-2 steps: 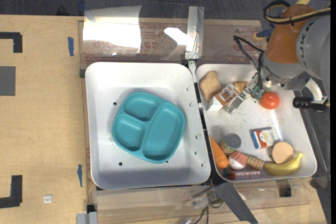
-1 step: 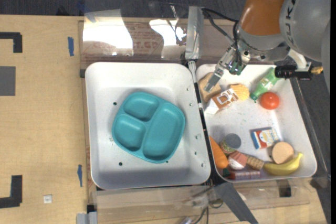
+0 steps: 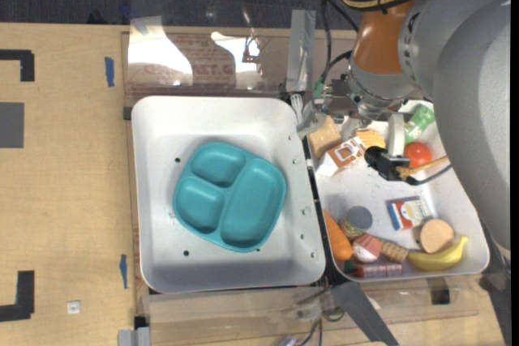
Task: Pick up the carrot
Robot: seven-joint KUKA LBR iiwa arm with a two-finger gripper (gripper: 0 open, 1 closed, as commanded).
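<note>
The carrot (image 3: 336,237) is a short orange piece lying along the left wall of the right bin (image 3: 466,194), near its front corner. My gripper (image 3: 350,119) hangs over the far left part of that same bin, well behind the carrot, among a brown bread piece (image 3: 323,138) and a small patterned cracker (image 3: 349,152). The wrist and its mount hide the gripper's tip. Nothing can be seen held in it.
The left bin (image 3: 154,134) holds a teal divided plate (image 3: 230,195). Near the carrot lie a grey disc (image 3: 357,218), a red-brown bar (image 3: 377,247), a banana (image 3: 439,254), a round bun (image 3: 436,235) and a blue-white card (image 3: 407,212). A tomato (image 3: 418,152) and a green item (image 3: 420,120) sit at the back right.
</note>
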